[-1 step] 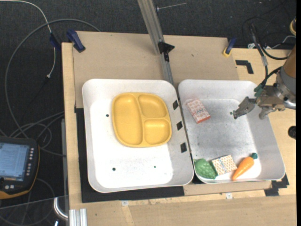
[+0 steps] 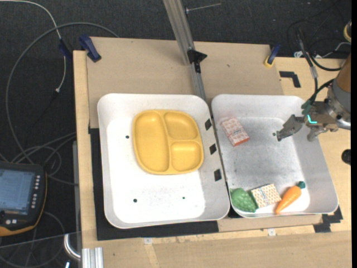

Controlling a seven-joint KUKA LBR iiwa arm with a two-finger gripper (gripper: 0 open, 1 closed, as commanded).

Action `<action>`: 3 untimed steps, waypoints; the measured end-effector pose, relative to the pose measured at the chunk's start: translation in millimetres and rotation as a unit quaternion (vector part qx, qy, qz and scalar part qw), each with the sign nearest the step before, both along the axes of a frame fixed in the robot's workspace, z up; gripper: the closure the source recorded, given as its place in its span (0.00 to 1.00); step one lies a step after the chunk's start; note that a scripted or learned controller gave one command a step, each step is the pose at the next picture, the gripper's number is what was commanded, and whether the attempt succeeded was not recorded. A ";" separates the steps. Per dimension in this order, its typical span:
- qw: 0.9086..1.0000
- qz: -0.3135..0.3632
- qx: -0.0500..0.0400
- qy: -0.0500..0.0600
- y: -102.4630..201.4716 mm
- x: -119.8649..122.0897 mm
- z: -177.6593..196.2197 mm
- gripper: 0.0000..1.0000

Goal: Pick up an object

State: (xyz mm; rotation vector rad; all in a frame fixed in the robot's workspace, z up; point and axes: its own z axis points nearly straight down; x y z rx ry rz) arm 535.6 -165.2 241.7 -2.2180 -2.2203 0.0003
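My gripper point(image 2: 299, 128) hangs over right bin point(image 2: 262, 149), jaws spread, gripping nothing. Nearest obj: small pink-white packet point(image 2: 234, 131), lying flat, a bit crumpled.

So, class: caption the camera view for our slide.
Claw over the right bin, above carrot and packets; yellow tray left.

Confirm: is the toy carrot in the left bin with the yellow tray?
No, the carrot lies in the right bin, near its front edge.
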 end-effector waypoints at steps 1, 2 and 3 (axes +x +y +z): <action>1.000 0.000 0.000 0.002 -0.1 5.9 -44.7 0.00; 1.000 -0.001 0.001 0.003 -1.5 -0.9 -106.3 0.00; 1.000 0.000 0.000 0.002 -0.6 -1.8 -152.0 0.00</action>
